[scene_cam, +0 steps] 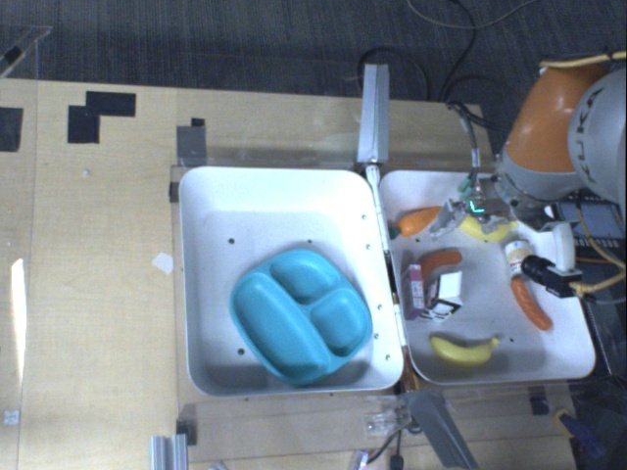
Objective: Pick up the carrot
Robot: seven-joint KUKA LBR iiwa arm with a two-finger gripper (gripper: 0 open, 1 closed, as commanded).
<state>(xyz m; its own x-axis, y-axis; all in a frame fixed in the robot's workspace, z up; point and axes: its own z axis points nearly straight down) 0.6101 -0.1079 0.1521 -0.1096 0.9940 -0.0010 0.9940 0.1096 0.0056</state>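
Two white bins sit on a wooden bench (98, 262). Lying in the right bin (578, 360) near its top left corner is the carrot (416, 221), and the gripper (458, 213) hovers just beside it, fingers spread a little and empty. Next, I think it must go down around the carrot and squeeze.

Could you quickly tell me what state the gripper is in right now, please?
Gripper: low in the right bin, beside the carrot; open or closed cannot be told.
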